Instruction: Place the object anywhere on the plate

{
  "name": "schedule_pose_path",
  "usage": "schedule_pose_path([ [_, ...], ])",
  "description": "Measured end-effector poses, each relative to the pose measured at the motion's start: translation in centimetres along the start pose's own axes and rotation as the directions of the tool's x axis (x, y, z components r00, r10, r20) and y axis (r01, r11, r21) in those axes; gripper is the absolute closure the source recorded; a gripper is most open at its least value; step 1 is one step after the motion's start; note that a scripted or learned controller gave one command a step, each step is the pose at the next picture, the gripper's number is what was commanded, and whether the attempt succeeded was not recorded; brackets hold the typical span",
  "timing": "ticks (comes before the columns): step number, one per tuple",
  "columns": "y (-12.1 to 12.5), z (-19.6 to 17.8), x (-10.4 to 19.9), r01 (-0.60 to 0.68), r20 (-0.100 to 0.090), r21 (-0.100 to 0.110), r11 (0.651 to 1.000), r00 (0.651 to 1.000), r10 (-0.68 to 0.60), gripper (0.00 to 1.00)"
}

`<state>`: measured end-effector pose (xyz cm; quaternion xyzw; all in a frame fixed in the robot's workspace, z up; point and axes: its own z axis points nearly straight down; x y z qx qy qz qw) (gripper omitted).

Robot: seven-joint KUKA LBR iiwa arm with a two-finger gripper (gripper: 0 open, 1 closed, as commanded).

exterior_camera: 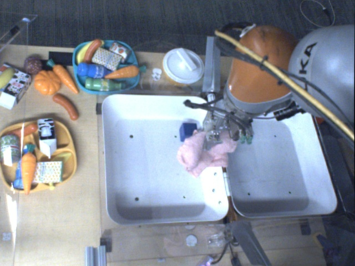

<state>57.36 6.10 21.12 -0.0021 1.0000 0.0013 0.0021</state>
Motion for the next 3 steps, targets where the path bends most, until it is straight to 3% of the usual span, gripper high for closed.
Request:
schedule_pose_path([
  [2,8.9,-0.6,5.4,0.001,-0.001,0.0,1.0,1.0,-0.001,1.0],
  [3,8.9,-0.6,5.3,0.0,-0.001,0.0,1.0,1.0,0.0,0.0],
])
